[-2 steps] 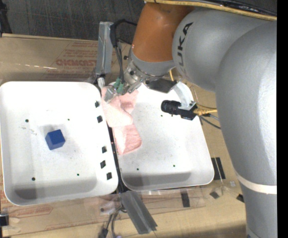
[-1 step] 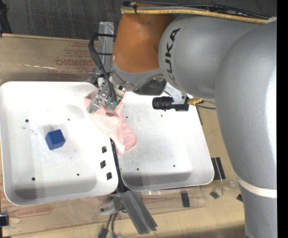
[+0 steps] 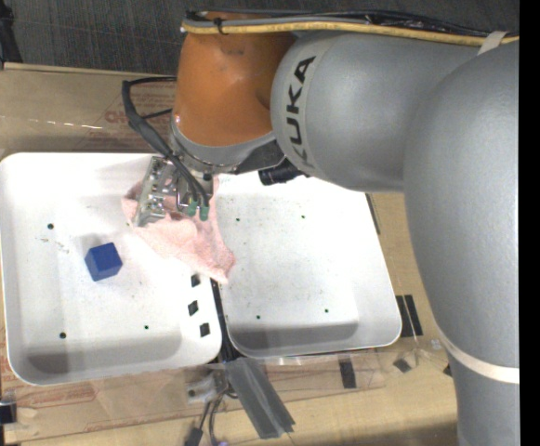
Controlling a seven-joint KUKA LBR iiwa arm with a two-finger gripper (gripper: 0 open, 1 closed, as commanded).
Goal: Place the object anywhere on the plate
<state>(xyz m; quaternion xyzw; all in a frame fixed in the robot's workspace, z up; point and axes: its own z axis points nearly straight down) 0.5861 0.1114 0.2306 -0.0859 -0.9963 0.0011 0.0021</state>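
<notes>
Closest to us are two white bins, and a pink cloth lies over the wall where they meet. The left bin reaches out left of the cloth and the right bin reaches out right of it. A blue block sits on the left bin's floor, near the cloth but not touching it. The block looks like the thing to move, and nothing has picked it up. Over the far end of the cloth hangs the gripper - wide or closed, I cannot tell. Behind it is the big arm. I cannot find a plate, so the job looks hardly begun - grabbing and placing are both left.
</notes>
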